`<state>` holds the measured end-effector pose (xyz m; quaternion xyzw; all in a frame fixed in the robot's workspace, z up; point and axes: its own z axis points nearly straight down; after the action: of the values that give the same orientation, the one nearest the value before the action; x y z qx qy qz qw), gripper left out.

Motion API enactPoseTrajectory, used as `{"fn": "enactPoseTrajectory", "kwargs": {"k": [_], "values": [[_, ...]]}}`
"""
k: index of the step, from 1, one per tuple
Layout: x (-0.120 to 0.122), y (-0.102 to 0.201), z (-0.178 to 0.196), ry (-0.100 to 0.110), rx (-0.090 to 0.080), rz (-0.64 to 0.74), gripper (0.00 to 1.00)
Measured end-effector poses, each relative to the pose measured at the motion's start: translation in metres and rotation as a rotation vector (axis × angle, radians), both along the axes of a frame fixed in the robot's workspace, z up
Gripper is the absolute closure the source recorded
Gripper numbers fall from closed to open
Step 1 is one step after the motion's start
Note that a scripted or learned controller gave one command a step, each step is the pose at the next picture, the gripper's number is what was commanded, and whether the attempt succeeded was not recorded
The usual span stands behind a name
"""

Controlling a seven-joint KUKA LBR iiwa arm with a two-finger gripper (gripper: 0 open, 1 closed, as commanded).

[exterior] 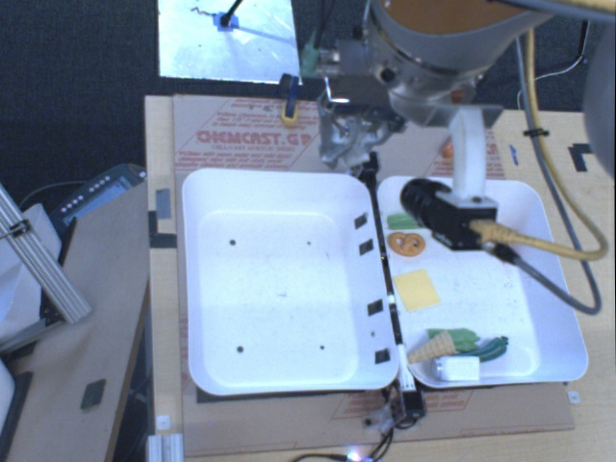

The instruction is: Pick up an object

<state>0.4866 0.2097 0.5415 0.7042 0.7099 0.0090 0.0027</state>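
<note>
The right bin (553, 287) holds several small objects. A brown pretzel (407, 244) lies near its back left, with a green piece (401, 221) just behind it. A flat yellow square (418, 290) sits at mid left. At the front lie a tan cone (429, 346), a green toy (478, 345) and a white block (460, 368). My gripper (351, 147) hangs over the back end of the divide between the two bins, apart from all these objects. Nothing shows in its grasp.
The left bin (207, 258) stands beside the right one. A black cylinder on a white bracket (441, 215) hangs from the arm over the right bin's back, with a yellow cable (539, 248) trailing right. A shiny plate (226, 22) lies behind the bench.
</note>
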Motion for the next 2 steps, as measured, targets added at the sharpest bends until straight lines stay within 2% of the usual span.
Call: {"fn": "enactPoseTrajectory", "kwargs": {"k": [1, 2], "values": [[0.0, 0.026, -0.132, 0.027, -0.013, -0.001, 1.0], [0.0, 0.024, 0.001, 0.003, -0.001, -0.002, 1.0]]}}
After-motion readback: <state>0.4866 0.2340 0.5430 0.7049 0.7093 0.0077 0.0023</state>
